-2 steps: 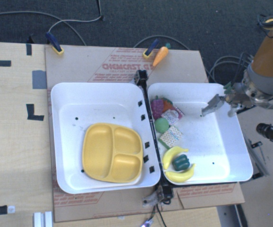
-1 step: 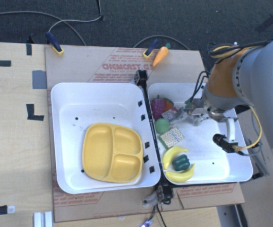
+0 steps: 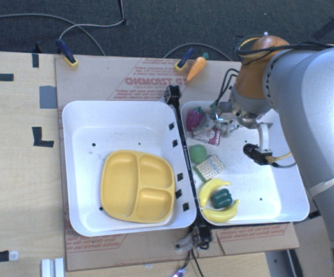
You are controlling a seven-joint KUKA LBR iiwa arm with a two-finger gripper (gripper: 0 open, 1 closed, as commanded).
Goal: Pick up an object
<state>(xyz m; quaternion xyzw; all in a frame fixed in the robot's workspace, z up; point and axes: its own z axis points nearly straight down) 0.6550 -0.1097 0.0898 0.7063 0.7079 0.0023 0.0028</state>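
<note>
My gripper [image 3: 221, 120] is low in the back of the right bin [image 3: 282, 203], under the orange wrist band. It sits right beside a purple bunch of grapes [image 3: 195, 118] and over a clear pinkish packet [image 3: 206, 135]. Whether it touches either one is hidden by the wrist. Further forward in the same bin lie a green ball [image 3: 198, 153], a checkered green pad [image 3: 209, 167], a yellow banana [image 3: 215, 208] and a green pepper [image 3: 222, 198] resting on the banana.
The left bin [image 3: 77, 131] holds a yellow divided plate [image 3: 138, 186]. An orange carrot [image 3: 196, 68] lies on the cardboard behind the bins, near a blue-yellow clamp [image 3: 184, 60]. The arm's grey body [image 3: 311, 114] covers the right bin's right side.
</note>
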